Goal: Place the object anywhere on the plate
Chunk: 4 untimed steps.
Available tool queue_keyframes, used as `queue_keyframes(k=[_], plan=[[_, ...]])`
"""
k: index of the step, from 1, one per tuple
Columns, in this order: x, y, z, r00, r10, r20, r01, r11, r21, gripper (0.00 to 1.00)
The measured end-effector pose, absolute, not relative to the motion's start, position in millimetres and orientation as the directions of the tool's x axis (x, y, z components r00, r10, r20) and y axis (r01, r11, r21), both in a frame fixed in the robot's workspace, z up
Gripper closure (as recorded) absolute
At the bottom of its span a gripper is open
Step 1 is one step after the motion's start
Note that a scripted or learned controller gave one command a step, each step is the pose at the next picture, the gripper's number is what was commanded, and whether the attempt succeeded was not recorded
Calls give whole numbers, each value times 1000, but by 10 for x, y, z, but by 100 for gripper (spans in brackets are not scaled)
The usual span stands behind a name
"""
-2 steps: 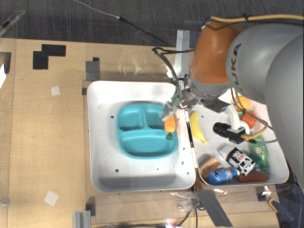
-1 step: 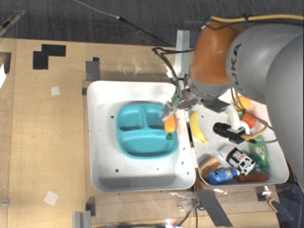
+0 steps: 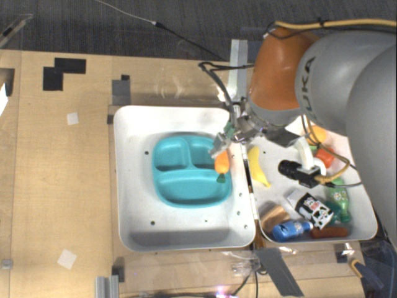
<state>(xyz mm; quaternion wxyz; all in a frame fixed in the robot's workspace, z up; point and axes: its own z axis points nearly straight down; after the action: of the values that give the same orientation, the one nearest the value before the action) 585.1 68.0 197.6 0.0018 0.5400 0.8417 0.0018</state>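
Starting nearest us, we pass the blue bottle (image 3: 291, 230) and banana (image 3: 258, 166) in the right bin (image 3: 366, 228). At three o'clock on the teal plate (image 3: 186, 169) hangs the small orange carrot (image 3: 221, 162), seemingly pinched in the gripper (image 3: 224, 149). We judge it light, stiff, smooth; mid-body grip suits. Farther back, the wrist hides the fingers' bases.

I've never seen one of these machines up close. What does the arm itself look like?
The arm is bulky, rounded and smooth grey, with a wide orange band above the wrist and dark KUKA lettering beside it. Thin black cables loop around the wrist, down to a small metal gripper.
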Motion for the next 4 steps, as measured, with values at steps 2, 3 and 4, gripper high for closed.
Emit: queue_keyframes(k=[2,3,4], plan=[[5851,680,1976,-417,909,-1,909,417,5,0],[5851,680,1976,-417,909,-1,909,417,5,0],[5851,680,1976,-417,909,-1,909,417,5,0]])
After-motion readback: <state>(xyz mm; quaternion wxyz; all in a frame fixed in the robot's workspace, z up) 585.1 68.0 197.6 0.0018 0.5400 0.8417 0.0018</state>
